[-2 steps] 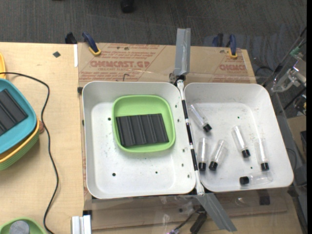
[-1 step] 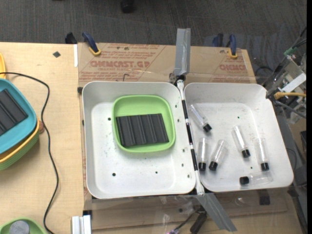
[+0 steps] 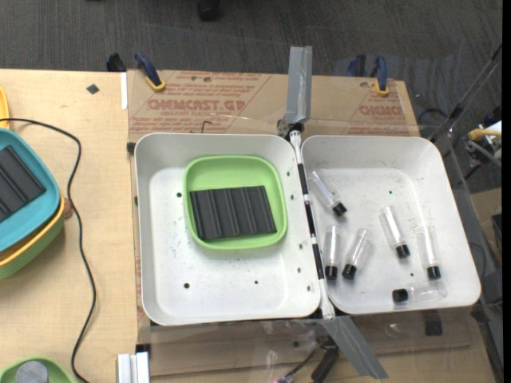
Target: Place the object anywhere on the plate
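Where tubes (image 3: 351, 246) lie clear, outlines faint; plate (image 3: 234, 201) unobstructed.

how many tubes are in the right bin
6, all in the right bin: one upper left, two lower left, two right of centre, one at the front.
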You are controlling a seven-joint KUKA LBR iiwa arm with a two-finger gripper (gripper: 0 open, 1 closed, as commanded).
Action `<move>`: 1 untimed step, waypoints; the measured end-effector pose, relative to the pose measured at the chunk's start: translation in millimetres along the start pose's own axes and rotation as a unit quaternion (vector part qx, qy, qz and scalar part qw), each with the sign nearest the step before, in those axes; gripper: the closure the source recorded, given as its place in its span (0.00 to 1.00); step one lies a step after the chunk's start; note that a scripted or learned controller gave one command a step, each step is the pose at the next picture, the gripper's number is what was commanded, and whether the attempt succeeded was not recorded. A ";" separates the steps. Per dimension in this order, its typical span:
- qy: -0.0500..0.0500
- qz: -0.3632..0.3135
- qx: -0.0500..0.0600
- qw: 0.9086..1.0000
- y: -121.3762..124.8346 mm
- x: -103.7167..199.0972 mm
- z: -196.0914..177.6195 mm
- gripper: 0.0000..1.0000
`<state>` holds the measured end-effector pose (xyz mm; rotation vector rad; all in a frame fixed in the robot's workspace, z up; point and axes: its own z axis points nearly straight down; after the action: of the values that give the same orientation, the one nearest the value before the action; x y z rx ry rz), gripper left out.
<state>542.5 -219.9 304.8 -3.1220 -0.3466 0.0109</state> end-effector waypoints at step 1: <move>0.001 0.010 0.001 1.000 -4.6 -29.2 -8.7 0.00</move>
<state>513.0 -221.8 313.8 -3.1242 -0.3147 0.0090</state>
